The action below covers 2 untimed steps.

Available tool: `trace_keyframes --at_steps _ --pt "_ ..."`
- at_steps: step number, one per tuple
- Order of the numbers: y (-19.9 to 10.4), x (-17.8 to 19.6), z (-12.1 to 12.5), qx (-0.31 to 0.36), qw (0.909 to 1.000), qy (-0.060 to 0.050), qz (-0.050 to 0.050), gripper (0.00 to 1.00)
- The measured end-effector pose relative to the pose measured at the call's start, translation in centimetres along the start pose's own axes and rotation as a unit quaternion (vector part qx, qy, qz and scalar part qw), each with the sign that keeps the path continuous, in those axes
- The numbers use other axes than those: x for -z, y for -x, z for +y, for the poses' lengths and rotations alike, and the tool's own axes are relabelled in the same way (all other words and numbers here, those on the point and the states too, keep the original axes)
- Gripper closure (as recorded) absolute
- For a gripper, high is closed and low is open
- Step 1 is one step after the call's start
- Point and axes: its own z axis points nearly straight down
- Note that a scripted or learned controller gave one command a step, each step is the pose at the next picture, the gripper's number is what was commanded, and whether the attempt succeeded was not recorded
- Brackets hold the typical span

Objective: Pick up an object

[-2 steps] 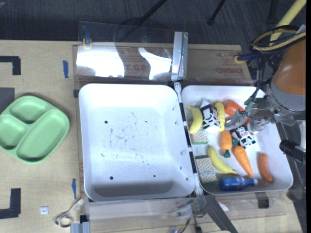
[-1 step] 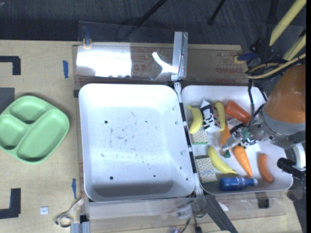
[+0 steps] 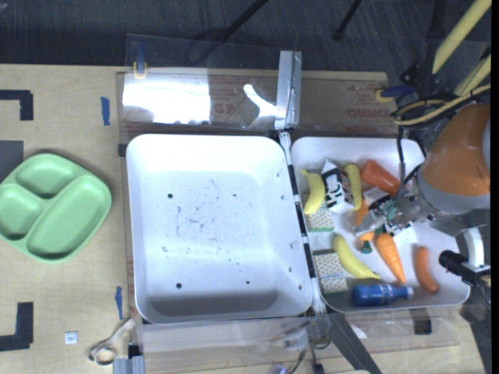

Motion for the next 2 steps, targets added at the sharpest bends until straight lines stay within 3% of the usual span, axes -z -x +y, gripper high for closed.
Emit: trace_keyframes --at_steps 2 --pt "1.3 -0.07 0.96 0.177 0.9842 0.001 -0.005 0.0"
